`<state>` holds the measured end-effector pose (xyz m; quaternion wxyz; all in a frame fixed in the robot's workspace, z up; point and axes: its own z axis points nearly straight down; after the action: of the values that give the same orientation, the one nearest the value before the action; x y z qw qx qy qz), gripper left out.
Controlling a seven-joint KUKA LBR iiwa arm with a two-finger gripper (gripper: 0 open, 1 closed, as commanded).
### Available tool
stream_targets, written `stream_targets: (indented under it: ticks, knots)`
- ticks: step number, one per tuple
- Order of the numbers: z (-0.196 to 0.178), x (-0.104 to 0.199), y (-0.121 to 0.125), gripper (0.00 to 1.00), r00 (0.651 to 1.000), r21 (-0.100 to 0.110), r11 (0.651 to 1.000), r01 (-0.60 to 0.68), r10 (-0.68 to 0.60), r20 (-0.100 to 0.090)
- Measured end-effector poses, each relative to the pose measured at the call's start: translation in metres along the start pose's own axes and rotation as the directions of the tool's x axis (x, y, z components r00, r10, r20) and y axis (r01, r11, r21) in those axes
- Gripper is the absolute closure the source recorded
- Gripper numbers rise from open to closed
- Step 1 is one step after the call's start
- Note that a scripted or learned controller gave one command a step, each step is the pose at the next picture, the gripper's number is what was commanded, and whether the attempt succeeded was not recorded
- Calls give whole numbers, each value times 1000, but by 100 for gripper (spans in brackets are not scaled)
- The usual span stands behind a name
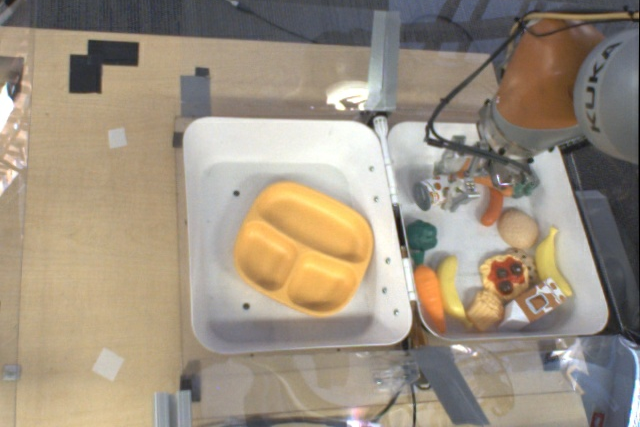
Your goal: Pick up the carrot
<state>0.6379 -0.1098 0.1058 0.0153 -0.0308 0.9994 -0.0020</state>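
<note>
The carrot [430, 295] is orange and lies along the front left wall of the right bin [590, 315], its tip towards the front edge. A dark green piece [422, 236] sits just behind its blunt end. My gripper [462, 189] hangs below the orange wrist band [540, 75] over the back of the same bin, well behind the carrot and apart from it. A small orange-red piece [493, 206] lies right beside the gripper's metal parts.
Crowded near the carrot are a yellow banana [448, 287], a waffle-like piece [485, 311], a pizza slice [506, 273], a beige egg-like ball [517, 229] and a second banana [551, 261]. A yellow divided plate [303, 247] lies in the left bin [210, 315].
</note>
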Motion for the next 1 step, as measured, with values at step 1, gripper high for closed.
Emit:
stream_targets:
  ticks: [1]
  knots:
    - [-32, 137, -1, 100, 994, -5, 994, 108, -109, -22]
